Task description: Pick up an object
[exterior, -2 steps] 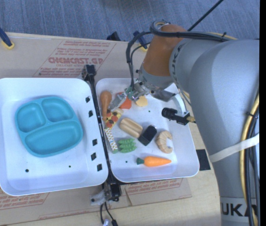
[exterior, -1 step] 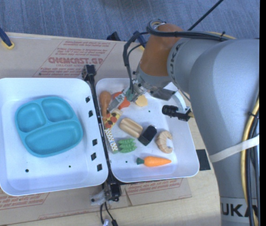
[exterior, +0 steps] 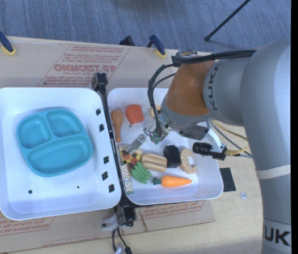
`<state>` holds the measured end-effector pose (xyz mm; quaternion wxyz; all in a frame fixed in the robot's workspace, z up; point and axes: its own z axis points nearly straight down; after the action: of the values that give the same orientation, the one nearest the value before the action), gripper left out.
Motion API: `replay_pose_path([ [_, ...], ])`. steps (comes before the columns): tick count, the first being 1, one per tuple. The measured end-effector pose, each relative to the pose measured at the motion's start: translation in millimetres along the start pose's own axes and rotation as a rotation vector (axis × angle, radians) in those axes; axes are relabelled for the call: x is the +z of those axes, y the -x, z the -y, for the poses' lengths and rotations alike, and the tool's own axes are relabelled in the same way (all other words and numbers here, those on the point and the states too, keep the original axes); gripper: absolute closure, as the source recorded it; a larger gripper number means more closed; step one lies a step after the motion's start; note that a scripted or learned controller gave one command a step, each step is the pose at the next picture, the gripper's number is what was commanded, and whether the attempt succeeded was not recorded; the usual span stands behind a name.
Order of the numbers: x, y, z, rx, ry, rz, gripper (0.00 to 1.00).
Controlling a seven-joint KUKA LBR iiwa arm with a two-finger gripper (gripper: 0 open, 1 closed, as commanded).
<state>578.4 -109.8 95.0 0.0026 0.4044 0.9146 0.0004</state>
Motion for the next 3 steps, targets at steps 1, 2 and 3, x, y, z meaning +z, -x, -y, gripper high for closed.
replay_pose_path([
  [1,0.5,-1.6,-6.9,0.469,-0.005,0.002,0.0],
  [2,-0.5,-49.6,42.8,0.419,0.0,0.008,0.0],
  [3,-10.6,-51.3,40.4,0.411,-0.001,-0.001,1.0],
])
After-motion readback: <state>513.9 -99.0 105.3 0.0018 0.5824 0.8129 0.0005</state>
